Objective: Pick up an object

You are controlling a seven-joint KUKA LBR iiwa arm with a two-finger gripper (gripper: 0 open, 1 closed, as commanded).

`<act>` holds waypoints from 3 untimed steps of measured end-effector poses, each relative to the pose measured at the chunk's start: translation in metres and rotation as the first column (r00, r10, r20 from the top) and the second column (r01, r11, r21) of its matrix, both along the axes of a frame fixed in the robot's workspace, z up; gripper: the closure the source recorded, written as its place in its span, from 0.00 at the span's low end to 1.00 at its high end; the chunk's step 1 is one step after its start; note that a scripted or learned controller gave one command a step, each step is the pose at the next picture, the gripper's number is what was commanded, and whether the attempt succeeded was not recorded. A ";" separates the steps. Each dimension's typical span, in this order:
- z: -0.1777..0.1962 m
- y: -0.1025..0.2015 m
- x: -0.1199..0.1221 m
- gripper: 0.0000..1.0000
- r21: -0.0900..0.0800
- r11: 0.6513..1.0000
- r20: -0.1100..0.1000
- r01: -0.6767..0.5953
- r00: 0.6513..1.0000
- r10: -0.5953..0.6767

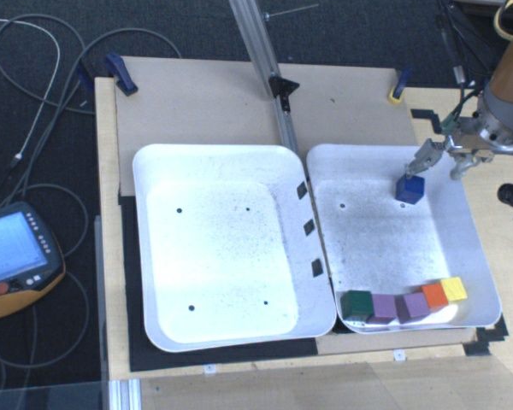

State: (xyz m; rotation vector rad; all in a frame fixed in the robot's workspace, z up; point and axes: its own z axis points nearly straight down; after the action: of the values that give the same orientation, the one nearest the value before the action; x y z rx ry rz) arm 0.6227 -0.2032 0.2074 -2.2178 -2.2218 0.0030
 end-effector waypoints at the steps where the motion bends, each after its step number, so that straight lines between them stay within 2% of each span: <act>1: -0.113 -0.014 0.038 0.00 0.000 1.000 -0.002 0.000 1.000 0.000; 2: -0.095 -0.014 0.040 1.00 -0.004 1.000 0.006 -0.002 1.000 0.002; 3: -0.004 0.046 0.049 1.00 0.000 1.000 0.014 -0.005 1.000 0.005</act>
State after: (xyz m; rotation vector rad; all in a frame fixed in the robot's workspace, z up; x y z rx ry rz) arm 0.6722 -0.1576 0.2030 -2.2191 -2.2345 -0.0118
